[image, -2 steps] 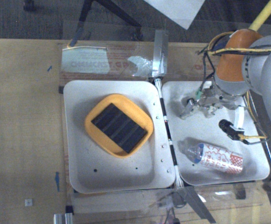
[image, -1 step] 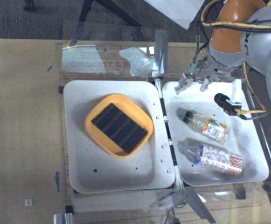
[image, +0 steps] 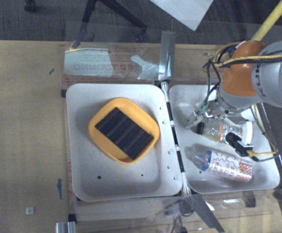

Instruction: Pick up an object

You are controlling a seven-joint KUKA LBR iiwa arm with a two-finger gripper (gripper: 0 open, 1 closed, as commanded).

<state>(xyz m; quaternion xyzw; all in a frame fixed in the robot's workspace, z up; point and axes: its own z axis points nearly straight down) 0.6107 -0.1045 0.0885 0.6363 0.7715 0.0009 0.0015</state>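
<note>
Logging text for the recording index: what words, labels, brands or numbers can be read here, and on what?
None can be read.
Clear plastic sheet taped behind the bins: faint pale lettering, too blurred.
Clear plastic bottle with a red-and-white patterned label in the right white bin: the print is too small.

A tray [image: 124,130] lies in the left bin [image: 82,178]; a bottle [image: 225,163] lies in the right bin [image: 267,178], the tool [image: 204,123] above it.

Wooden bench [image: 24,130] bears two white bins [image: 82,178] [image: 272,176] side by side.
</note>
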